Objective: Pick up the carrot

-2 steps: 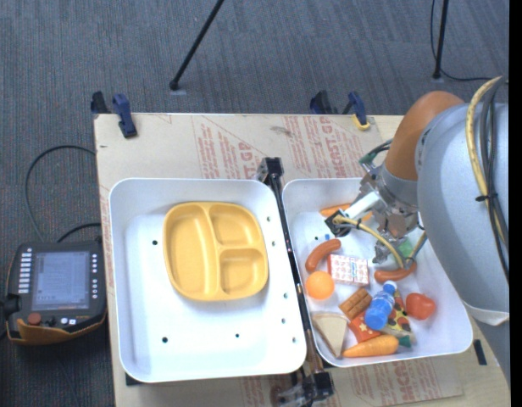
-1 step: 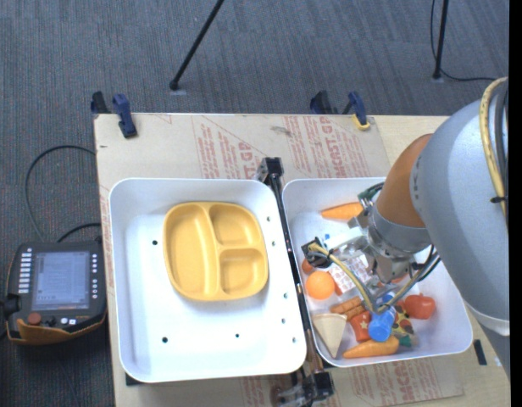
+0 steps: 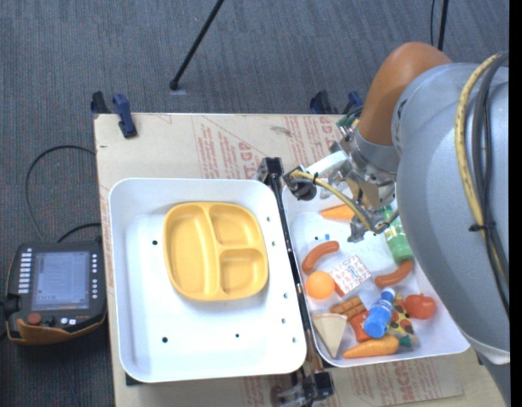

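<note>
1. Right of the orange ball (image 3: pixel 320 286) and lower in the view lies the carrot (image 3: pixel 369 348), flat on the floor of the right bin (image 3: pixel 454 339), its green top pointing away from the ball.
2. Above the ball and slightly right, the gripper (image 3: pixel 366 222) hangs low over the same bin, well apart from the carrot; whether the claw is open or closed cannot be told, and nothing is seen held in it.
3. Just left of the gripper, straight above the ball, lies a tapered orange piece (image 3: pixel 337 213).
4. Between ball and carrot stand a blue bottle (image 3: pixel 380 311) and a pale wedge (image 3: pixel 332 330).
5. Left of the ball, the left bin (image 3: pixel 134 312) holds a yellow divided plate (image 3: pixel 215 250).
</note>
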`<state>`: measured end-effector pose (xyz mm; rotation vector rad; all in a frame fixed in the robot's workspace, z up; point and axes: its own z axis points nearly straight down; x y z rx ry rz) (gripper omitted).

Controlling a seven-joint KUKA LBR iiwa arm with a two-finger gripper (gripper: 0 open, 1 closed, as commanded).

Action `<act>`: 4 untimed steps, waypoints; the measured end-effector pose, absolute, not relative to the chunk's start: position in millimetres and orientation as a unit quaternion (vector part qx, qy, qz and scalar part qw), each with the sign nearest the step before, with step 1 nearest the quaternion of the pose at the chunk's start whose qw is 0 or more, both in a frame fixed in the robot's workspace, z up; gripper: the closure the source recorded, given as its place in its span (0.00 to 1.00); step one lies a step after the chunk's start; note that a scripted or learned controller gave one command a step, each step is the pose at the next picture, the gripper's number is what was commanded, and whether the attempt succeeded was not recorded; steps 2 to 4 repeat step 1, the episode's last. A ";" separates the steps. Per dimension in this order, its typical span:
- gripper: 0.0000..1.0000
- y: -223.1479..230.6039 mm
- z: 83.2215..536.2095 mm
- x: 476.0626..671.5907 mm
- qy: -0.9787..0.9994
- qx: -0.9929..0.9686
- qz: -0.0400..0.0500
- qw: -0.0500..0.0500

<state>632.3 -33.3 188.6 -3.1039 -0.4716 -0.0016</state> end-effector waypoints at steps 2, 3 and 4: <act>0.00 -88.5 91.3 596.3 -0.099 -0.995 0.001 0.001; 0.00 -88.5 91.3 596.3 -0.099 -0.995 0.001 0.001; 0.00 -88.5 91.3 596.3 -0.099 -0.995 0.001 0.001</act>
